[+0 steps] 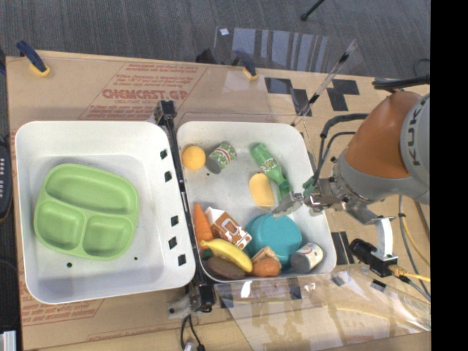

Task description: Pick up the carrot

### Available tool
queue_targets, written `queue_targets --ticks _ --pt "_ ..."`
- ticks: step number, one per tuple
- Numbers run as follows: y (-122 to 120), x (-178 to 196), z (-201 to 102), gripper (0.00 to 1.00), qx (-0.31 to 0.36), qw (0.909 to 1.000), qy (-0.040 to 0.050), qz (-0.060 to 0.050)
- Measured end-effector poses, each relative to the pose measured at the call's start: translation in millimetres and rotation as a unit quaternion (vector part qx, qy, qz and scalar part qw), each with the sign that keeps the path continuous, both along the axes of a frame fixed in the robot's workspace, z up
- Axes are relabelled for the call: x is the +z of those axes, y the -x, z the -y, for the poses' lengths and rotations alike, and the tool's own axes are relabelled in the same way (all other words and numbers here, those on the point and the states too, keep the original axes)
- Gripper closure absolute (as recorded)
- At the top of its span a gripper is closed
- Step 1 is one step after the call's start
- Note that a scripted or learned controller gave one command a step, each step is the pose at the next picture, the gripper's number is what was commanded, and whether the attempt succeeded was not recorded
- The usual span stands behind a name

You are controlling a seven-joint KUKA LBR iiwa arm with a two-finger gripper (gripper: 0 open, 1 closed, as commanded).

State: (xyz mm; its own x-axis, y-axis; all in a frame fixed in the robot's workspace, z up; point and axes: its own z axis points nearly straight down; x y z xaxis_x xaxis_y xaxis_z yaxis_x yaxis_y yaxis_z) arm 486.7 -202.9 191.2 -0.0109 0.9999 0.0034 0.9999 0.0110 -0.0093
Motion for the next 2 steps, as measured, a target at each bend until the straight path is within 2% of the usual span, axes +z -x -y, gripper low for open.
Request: queue_targets --ticks 1,2 --pt "-75.4 -95.7 -54.9 0.0 0.008 1.0 0.0002 -0.003" --pt "-51.4 1.7 -142.5 0.0 -0.168 0.9858 0.0011 0.001"
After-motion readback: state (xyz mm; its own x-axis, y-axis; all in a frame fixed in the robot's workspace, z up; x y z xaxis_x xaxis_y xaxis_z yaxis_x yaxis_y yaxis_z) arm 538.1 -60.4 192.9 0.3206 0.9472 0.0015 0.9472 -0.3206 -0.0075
